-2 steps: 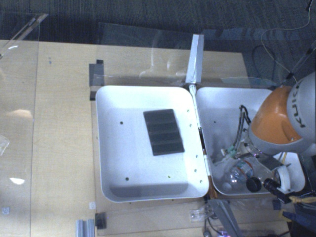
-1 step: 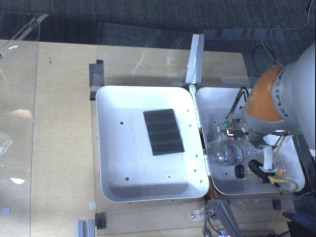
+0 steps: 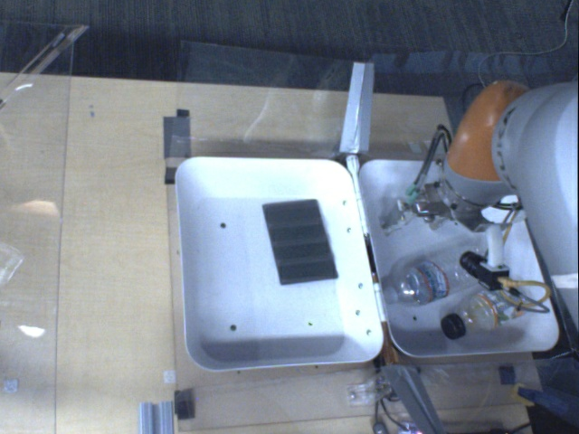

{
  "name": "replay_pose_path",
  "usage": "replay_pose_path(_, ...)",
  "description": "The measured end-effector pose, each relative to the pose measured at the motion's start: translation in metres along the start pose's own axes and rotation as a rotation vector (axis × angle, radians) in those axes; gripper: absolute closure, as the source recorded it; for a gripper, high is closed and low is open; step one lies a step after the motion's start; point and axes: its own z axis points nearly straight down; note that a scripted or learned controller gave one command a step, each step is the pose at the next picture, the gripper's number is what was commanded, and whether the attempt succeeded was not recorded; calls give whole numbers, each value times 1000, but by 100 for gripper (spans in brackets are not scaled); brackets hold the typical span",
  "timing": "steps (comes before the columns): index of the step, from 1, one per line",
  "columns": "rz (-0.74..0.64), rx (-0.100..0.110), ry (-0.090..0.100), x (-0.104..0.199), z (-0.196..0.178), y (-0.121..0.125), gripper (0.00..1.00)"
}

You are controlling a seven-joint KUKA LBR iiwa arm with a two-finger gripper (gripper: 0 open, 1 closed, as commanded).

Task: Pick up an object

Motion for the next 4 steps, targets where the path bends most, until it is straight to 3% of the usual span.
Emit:
replay_pose_path(1, -102, -7, -3, -11, -4, -122, 0)
replay_pose_path(2, -104, -19, -5, -9, -16, -118, 100)
replay_pose_path(3, -105, -19, -4, -9, -16, -118, 0)
replay_pose_path(4, 19, -4, 1, -46, -5, -125, 0)
